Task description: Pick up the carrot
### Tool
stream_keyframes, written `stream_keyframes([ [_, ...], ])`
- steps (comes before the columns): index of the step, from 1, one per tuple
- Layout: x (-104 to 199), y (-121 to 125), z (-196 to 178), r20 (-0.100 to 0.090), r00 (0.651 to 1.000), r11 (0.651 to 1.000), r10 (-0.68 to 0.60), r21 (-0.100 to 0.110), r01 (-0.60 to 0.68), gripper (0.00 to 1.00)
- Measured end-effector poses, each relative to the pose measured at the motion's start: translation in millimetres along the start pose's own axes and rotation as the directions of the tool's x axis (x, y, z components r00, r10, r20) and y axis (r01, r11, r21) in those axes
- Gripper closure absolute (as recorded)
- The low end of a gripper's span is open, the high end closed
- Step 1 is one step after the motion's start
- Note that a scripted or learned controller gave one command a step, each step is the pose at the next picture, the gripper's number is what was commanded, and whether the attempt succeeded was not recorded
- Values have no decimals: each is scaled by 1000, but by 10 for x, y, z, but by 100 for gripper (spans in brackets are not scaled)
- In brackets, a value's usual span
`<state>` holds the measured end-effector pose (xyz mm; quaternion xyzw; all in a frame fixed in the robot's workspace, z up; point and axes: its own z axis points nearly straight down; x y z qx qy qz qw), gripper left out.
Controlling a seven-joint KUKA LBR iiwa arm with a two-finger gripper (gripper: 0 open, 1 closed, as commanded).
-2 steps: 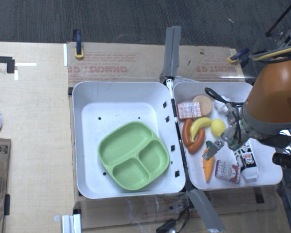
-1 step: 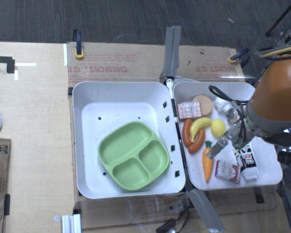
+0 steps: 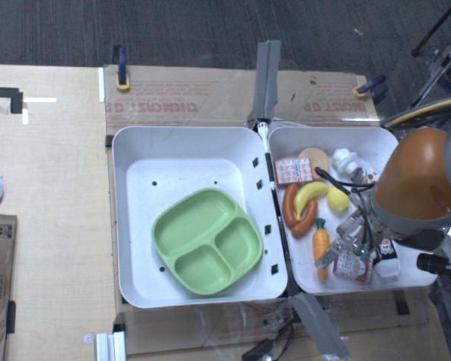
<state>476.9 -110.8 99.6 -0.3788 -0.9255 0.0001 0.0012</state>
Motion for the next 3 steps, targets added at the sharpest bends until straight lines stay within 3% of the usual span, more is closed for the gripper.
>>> stream_keyframes([
  [1, -8, 5, -91, 1, 1000, 1000, 3, -2, -3, 100],
  [2, 94, 449, -917, 3, 993, 993, 116, -1, -116, 100],
  [3, 85, 452, -999, 4, 993, 993, 115, -1, -115, 100],
])
